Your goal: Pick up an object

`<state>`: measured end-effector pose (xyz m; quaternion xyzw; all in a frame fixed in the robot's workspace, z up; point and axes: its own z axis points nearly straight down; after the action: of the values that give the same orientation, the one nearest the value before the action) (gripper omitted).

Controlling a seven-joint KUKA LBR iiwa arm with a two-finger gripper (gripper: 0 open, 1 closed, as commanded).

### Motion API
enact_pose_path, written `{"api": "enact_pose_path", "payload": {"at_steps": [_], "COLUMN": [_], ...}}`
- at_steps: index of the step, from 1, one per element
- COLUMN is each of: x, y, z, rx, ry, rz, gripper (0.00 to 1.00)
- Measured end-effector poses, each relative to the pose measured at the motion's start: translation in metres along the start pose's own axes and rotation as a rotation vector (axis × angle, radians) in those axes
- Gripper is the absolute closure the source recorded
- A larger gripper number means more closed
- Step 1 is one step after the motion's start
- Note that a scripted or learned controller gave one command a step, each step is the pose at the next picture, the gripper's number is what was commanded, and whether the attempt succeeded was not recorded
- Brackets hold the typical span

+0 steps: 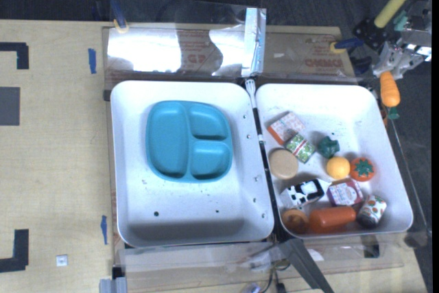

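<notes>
We locate the gripper (392,73) at two o'clock, past the right bin's (322,98) far corner. An orange carrot (389,90) hangs directly beneath it; whether the carrot is clamped, we cannot tell. Remaining toys cluster at five o'clock in that bin. The left bin (130,168) carries a blue divided plate (188,141).

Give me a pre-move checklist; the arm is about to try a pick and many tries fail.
1. Gripper above right bin: not ok, it sits past the top right corner.
2. Orange carrot-like piece between fingers: cannot tell.
3. Targets present: ok, toys crowd the bin.
4. Isolated target: ok, green toy stands fairly free.
5. Blue tray in left bin: ok.
</notes>
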<state>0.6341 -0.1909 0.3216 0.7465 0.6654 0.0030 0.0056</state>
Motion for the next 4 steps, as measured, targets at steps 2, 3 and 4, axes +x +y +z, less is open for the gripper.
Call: {"api": "enact_pose_path", "payload": {"at_steps": [2, 3, 4], "x": [0.039, 0.021, 0.001], "y": [-0.01, 0.0, -0.01], "z": [0.057, 0.188, 0.235], "rx": [0.013, 0.019, 0.008], "ry": [0.004, 0.006, 0.003], "rz": [-0.146, -0.231, -0.304], "gripper": [0.0, 0.0, 0.0]}}
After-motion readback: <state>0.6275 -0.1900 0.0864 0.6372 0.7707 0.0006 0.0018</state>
